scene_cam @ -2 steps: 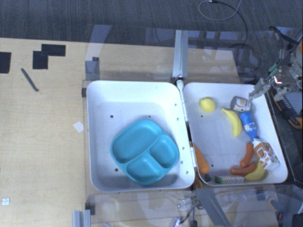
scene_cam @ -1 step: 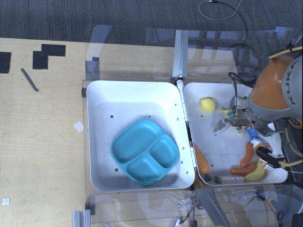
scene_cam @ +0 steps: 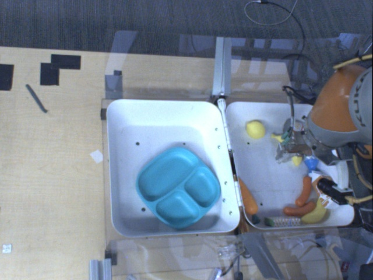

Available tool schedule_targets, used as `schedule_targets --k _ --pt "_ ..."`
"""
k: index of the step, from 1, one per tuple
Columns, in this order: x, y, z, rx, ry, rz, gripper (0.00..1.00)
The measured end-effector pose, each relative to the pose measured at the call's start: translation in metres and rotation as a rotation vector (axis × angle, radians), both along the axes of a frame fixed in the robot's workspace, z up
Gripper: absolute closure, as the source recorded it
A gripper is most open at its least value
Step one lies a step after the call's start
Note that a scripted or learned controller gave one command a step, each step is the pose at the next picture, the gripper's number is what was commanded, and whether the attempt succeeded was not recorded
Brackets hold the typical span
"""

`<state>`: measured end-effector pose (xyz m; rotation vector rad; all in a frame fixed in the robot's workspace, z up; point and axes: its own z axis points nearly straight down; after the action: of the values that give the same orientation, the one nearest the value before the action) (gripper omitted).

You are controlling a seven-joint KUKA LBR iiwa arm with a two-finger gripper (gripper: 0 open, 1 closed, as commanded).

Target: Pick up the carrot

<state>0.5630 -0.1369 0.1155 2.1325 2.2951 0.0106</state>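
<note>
Orange carrot point(scene_cam: 248, 198) leans (tilted) against the right bin's left wall.

arm point(scene_cam: 349, 107): cut by right edge | jaws' state: unclear

You've got a light wood bench point(scene_cam: 52, 179) carrying two white bins: left bin point(scene_cam: 122, 127), right bin point(scene_cam: 262, 179), touching side by side. Black tape patches point(scene_cam: 58, 69) sit far left.

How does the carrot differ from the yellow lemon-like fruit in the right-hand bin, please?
The carrot is orange, long and tapered; the yellow fruit is round. The carrot lies along the bin's left wall near the front corner, while the yellow fruit sits on open floor toward the back. Both lie in the right bin, apart from the claw.
</note>
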Motion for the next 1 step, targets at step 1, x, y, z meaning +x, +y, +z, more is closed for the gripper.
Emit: schedule_targets --k 1 --pt "-0.0706 0.0393 -0.0241 -0.003 -0.008 -0.014 1.00"
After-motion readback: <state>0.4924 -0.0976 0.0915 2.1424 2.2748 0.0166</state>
